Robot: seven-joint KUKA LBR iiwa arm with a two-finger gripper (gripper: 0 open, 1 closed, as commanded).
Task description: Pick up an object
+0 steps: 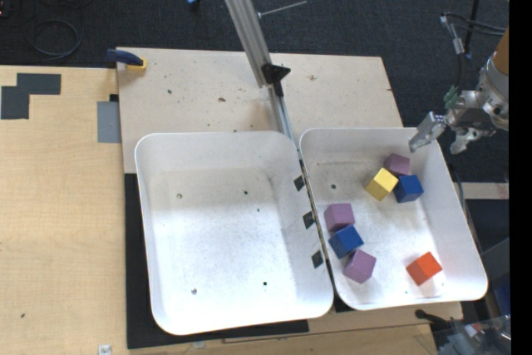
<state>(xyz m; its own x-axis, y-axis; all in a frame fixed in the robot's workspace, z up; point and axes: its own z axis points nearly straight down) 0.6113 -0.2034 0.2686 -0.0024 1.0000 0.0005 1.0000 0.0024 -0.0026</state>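
The gripper is seen at the right of the view, hanging above the far right corner of the right bin. Its two fingers are spread apart, and nothing is held between them. The grey arm is seen reaching in from the right edge.

Seven blocks are spread across the right bin. Nearest the gripper, a purple block is found touching a yellow block and a blue block; the three are bunched together below and to the left of the open fingers. Closer to the middle wall, a second purple block is set just above a second blue block, with a third purple block just below that. An orange block is seen apart from the rest, near the bin's near right corner.

The left bin is seen beside it on the counter. A slanted metal rail is seen running down towards the gap between the two bins.
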